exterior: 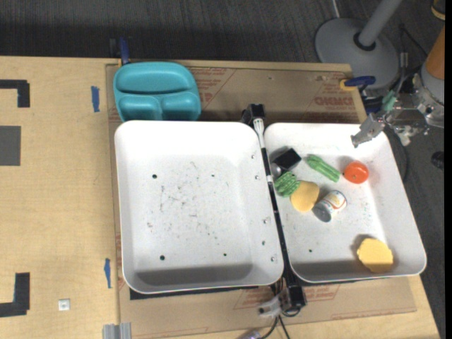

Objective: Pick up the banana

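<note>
While the arm is reaching in from the right, its gripper (366,132) is hanging over the far right corner of the right bin (339,275), and whether it is open or closed cannot be told from this angle; nothing is showing in its grasp. Two yellow things are lying in that bin, and which one is the banana cannot be told: a rounded yellow lump (304,197) is sitting near the bin's left side, touching a green toy (286,183) and just beside a can (329,205), while a yellow chunk (374,253) is resting alone in the near right corner. A black block (285,158), a green pod (322,167) and an orange ball (356,172) are lying toward the far side. The left bin (191,189) is showing dark scuffs. Both bins are sitting on a cardboard sheet (296,83) laid over a tan bench (56,189) that is carrying black marks and blue tape. A teal tray (157,90) is standing just beyond the left bin. Dark floor (176,13) is running along the far edge, with a grey stand (353,41) rising at far right.
</note>
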You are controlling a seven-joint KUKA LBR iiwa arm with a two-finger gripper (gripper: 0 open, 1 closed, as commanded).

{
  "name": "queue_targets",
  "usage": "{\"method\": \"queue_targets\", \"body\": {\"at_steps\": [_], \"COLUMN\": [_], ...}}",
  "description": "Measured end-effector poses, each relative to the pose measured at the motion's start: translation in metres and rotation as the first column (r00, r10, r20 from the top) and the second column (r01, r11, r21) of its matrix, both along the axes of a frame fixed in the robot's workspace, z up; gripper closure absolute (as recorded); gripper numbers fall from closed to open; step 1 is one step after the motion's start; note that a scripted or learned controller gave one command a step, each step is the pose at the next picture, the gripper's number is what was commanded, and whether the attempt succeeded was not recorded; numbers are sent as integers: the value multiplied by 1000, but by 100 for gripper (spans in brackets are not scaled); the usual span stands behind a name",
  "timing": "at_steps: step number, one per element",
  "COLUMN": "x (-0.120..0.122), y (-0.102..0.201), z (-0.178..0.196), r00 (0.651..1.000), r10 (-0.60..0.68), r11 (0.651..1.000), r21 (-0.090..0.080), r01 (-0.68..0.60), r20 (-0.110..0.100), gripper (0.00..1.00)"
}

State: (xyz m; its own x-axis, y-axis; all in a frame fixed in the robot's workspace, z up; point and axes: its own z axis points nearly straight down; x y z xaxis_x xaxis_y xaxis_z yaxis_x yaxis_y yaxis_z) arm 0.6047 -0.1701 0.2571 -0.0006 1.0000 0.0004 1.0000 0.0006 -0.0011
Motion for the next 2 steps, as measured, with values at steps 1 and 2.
{"method": "queue_targets", "body": {"at_steps": [1, 2], "x": [-7, -23], "y": [28, 57], "z": [-73, -169], "r00": [999, 983], "r10": [-38, -183], "r11": [999, 983], "r21": [0, 2], "r01": [38, 183], "r20": [0, 9], "gripper": [0, 0]}}
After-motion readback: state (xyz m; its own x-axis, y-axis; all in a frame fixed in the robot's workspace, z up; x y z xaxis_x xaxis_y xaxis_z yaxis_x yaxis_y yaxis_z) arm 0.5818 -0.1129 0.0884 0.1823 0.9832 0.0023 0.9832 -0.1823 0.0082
